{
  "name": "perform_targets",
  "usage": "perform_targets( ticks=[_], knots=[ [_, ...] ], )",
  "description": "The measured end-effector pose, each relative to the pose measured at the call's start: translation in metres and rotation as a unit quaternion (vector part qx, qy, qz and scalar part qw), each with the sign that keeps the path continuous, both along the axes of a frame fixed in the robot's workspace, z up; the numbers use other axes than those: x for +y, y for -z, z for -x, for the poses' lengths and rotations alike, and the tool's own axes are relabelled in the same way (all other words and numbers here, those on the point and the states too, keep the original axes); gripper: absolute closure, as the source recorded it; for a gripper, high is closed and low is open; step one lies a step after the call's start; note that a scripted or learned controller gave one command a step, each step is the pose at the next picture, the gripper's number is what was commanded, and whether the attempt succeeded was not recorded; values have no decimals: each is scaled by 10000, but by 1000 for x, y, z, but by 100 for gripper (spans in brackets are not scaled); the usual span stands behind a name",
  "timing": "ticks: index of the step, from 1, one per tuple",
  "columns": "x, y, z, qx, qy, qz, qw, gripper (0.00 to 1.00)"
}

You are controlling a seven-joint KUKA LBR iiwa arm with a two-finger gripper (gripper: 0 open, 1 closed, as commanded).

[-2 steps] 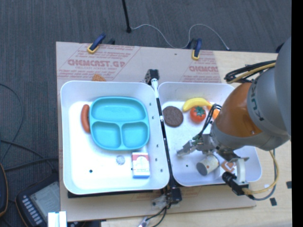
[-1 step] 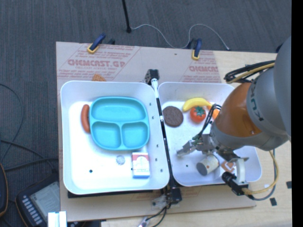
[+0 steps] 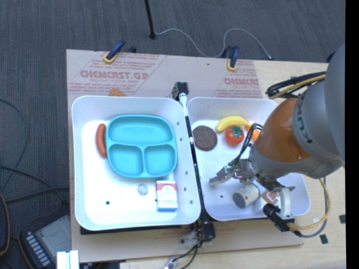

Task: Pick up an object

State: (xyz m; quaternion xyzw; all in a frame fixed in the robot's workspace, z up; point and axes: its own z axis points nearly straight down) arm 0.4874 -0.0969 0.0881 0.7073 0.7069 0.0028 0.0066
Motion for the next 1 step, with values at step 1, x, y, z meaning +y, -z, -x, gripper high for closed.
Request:
perform_targets(
  ticks=[1],
  knots=[
    [-1,0,0,5,-9,-11,10000,0]
  ],
)
